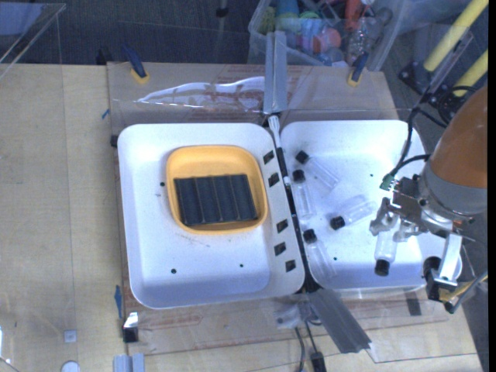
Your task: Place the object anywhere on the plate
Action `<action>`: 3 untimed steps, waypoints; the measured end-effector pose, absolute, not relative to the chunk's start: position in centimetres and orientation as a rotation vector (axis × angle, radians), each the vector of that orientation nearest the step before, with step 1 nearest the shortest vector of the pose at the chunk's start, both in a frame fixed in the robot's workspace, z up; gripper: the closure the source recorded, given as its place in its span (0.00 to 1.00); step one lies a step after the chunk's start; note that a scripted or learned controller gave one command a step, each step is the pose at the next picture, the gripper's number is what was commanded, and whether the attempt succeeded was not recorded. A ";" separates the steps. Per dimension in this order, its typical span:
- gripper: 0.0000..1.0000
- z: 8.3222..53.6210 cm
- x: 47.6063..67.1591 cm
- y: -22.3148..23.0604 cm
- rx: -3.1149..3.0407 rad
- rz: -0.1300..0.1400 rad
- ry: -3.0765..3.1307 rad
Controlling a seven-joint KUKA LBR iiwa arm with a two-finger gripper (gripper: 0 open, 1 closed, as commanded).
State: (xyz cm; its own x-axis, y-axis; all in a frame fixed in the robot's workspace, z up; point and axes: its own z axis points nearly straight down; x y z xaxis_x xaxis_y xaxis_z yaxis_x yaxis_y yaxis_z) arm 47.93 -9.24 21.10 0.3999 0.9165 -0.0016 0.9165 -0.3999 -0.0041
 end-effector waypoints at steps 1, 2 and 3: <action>1.00 22.1 52.3 -12.3 -2.374 0.001 -2.059; 1.00 23.2 55.5 -13.6 -2.120 0.000 -2.322; 1.00 21.1 60.7 -14.2 -1.831 -0.001 -2.558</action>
State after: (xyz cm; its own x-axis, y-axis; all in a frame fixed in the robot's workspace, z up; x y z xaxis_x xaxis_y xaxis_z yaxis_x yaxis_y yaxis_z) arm 60.65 -14.19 21.09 -0.3222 0.9467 -0.0031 0.9467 0.3222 0.0029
